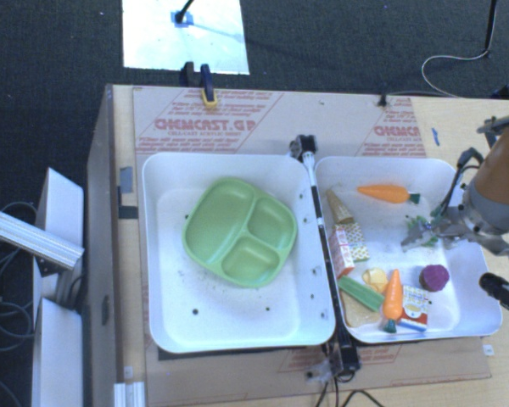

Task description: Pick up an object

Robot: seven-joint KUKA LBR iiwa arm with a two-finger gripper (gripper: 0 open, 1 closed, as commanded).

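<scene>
My gripper (421, 232) hangs low over the right bin (471, 316), reaching in from the right on the grey arm (497, 189). It is just below an orange carrot (384, 193) lying near the bin's far wall. A purple round object (434, 276) lies a little in front of it and to its right. A second, smaller carrot (393, 292) lies toward the near side, beside a green stick (360, 293) and a yellow piece (375, 277). Something small and greenish shows at the gripper's tip, too blurred to name.
The left bin (165, 312) holds a green divided plate (239, 231). Along the right bin's left wall lie a tan cone-shaped item (339, 206) and a red-and-white packet (349, 248). A red-and-white carton (416, 302) and a blue pen (405, 325) sit at its near edge.
</scene>
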